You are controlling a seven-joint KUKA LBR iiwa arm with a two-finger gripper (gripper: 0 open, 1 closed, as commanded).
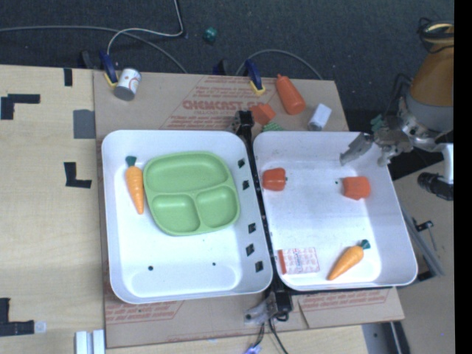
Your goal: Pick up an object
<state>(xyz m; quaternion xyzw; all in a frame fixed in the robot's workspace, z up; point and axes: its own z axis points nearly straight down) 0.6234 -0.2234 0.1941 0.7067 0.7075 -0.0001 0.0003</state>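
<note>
Leftmost, a small can lying on the desk above the left bin. Inside that bin, a carrot just beside the left edge of a green divided plate, with the plate tilted a little and near the bin's middle. Above the seam between the bins, an orange bottle on the cardboard, well apart from a small white block. Within the right bin, a red block near the left wall, a second red block toward the right, a red-printed label flat near the front wall, and another carrot lying slantwise just right of it. Farthest right, gripper over the bin's upper right corner, above and near the second red block, apart from it; cannot tell whether spread or pressed together
</note>
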